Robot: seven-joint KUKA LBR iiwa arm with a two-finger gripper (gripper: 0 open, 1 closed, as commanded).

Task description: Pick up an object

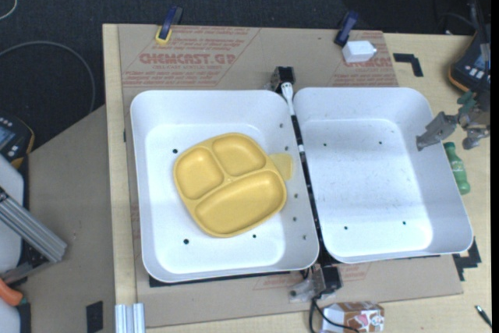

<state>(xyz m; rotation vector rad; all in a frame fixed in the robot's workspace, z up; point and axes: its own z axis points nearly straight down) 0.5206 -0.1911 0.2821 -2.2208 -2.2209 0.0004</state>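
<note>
A wooden bench carries two shallow white bins side by side, and the yellow divided plate (229,184) serves here as the landmark for everything else. The plate, a three-compartment child's dish with one large section and two smaller ones, lies flat in the left bin (148,121), a little toward that bin's near side, and it looks like the only thing to pick up. Just beside the plate's right edge, a small yellowish scrap (281,164) lies on the bin floor, touching or almost touching it. To the right of the plate, across the divider where the bins meet, is the right bin (366,183). The gripper (451,133) hangs well to the right of the plate, above the far right rim of the right bin, with its grey fingers spread apart and nothing between them. A green marker-like object (457,168) lies by that same rim, just below the gripper and apparently outside the bin. From here the main risk seems to be reach and grip: the plate is far from the gripper, wide, smooth and low, so two fingers may slide off its rounded rim or close on air if they descend over a compartment rather than an edge. The gripper could also catch the bin wall or the divider on its way across.
</note>
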